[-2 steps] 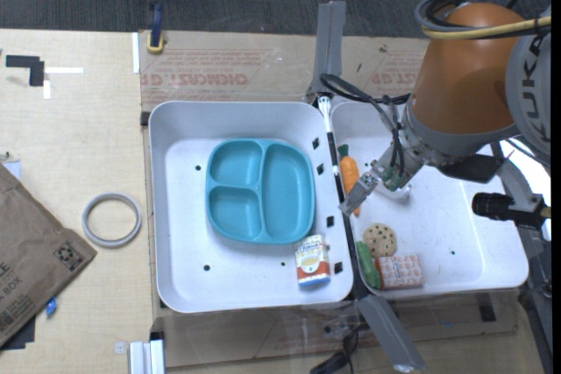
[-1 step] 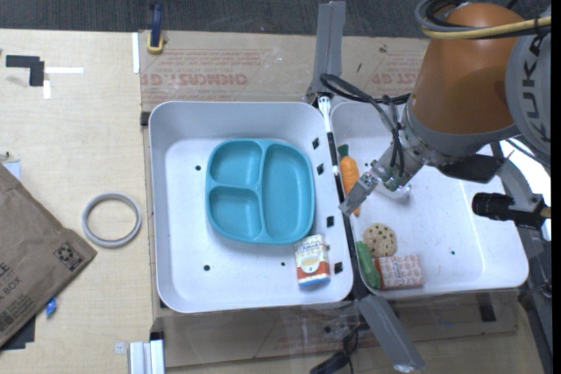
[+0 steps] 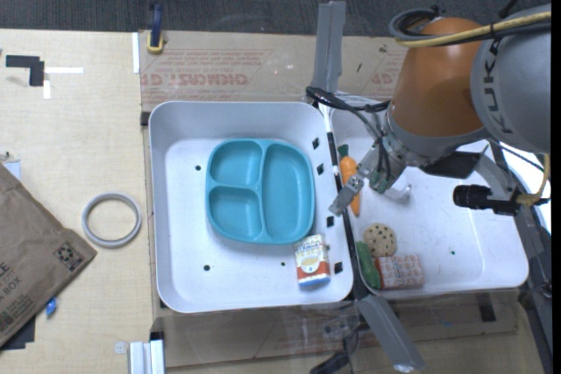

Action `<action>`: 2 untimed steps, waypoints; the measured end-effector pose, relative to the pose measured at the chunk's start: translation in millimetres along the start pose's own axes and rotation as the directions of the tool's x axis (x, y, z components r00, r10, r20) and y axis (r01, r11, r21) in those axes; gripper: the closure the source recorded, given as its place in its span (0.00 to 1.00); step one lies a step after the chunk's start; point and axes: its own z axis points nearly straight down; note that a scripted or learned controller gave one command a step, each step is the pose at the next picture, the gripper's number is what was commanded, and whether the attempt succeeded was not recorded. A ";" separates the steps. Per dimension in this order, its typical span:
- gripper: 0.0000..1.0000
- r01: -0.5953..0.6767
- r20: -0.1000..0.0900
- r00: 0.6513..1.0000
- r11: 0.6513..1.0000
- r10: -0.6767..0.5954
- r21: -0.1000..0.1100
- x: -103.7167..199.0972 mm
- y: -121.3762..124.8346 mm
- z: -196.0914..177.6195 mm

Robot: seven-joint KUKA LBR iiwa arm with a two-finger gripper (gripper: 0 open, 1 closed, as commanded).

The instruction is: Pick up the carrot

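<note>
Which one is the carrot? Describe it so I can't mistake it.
Look in the right-hand bin, along its left wall beside the gripper. The carrot is the small orange piece there, unlike the cookie and red packet nearer the front.

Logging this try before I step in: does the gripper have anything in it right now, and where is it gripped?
Cannot be told. The gripper is down at the carrot by the right bin's left wall, but nothing confirms a hold.

The small orange tapered carrot is lying lengthwise against the right bin's left wall, its lower end partly hidden.
</note>
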 end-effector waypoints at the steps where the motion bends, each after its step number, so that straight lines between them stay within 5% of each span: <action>1: 0.00 0.000 0.000 1.000 1.000 0.000 0.000 -0.1 -0.1 0.0; 2: 0.00 0.240 0.003 0.971 0.971 -0.240 -0.003 -29.1 -15.9 -1.3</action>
